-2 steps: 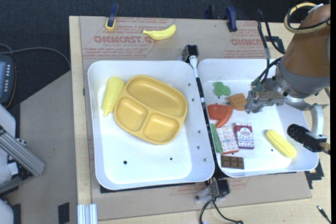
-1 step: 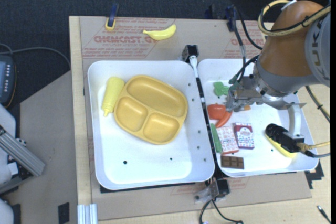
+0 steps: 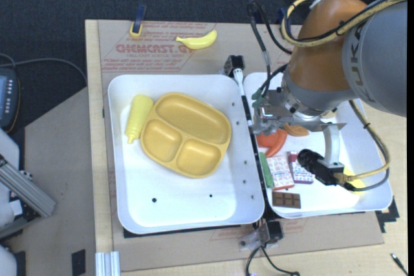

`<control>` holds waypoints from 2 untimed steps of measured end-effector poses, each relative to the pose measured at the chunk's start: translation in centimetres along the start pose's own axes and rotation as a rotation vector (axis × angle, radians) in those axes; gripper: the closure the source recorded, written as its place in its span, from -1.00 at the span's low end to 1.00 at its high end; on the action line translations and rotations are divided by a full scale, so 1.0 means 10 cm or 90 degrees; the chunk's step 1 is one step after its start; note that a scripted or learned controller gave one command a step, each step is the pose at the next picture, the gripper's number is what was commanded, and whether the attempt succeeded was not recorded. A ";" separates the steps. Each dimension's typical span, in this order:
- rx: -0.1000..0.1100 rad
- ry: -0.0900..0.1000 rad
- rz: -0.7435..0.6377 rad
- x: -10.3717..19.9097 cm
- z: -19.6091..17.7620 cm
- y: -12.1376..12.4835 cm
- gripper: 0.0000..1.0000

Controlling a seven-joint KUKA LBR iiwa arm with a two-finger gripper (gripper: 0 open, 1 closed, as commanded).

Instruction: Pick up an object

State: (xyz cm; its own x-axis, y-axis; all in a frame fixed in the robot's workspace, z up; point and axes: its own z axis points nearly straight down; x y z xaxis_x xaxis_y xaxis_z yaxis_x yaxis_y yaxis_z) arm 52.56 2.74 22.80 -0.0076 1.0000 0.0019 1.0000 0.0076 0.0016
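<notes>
The arm reaches down into the right bin [image 3: 362, 200], and my gripper [image 3: 270, 121] is low at that bin's left side, mostly hidden under the orange band and wrist. Just below it lies an orange-red curved piece [image 3: 272, 140], with a tan item [image 3: 298, 130] beside it. Nearer the front sit a small red-and-white packet [image 3: 279, 172], a pink-patterned packet [image 3: 301, 170], a brown chocolate bar [image 3: 286, 200] and a green strip [image 3: 266, 171]. I see nothing clearly between the fingers.
The left bin [image 3: 129, 203] holds a yellow divided plate [image 3: 185, 134] and a yellow squeeze bottle [image 3: 136, 117]. A toy banana [image 3: 198, 40] lies on the cardboard behind the bins. Black cabling and a yellow cable [image 3: 362, 176] run over the right bin.
</notes>
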 end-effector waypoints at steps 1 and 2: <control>0.003 0.000 0.002 0.47 0.12 -0.11 1.00; 0.002 -0.001 0.004 0.55 0.13 -0.11 1.00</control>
